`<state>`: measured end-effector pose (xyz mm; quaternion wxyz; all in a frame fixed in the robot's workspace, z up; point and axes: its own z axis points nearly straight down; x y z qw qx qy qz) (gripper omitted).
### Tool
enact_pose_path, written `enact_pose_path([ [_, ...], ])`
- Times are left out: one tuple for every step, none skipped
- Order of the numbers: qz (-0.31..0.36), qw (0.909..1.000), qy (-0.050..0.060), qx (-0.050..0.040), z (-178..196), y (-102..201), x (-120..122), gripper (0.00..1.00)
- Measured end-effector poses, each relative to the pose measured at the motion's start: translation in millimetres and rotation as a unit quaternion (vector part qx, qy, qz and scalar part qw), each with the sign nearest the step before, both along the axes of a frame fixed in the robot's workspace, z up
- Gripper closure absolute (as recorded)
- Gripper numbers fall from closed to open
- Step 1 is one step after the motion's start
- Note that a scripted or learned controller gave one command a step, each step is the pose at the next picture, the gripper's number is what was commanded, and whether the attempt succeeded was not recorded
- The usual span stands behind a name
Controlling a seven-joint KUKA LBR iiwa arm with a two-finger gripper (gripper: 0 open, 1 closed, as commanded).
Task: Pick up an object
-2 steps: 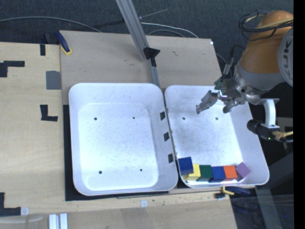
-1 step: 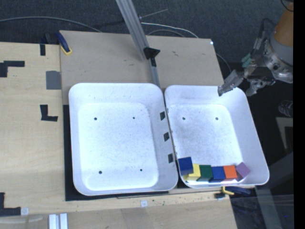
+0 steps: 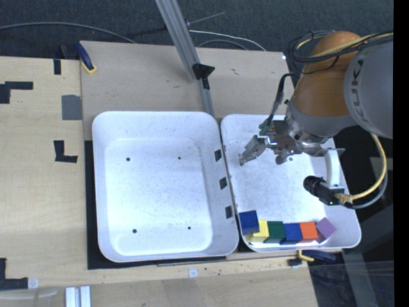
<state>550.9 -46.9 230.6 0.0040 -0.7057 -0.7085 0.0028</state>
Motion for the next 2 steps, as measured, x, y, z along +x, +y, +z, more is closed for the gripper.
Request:
enact_pose_path([
  [0.003,1.0,-0.008,0.0009,112,107,1,0.0],
  [-0.002,1.0,0.001,-0.0016,-43,80,-61,0.0],
])
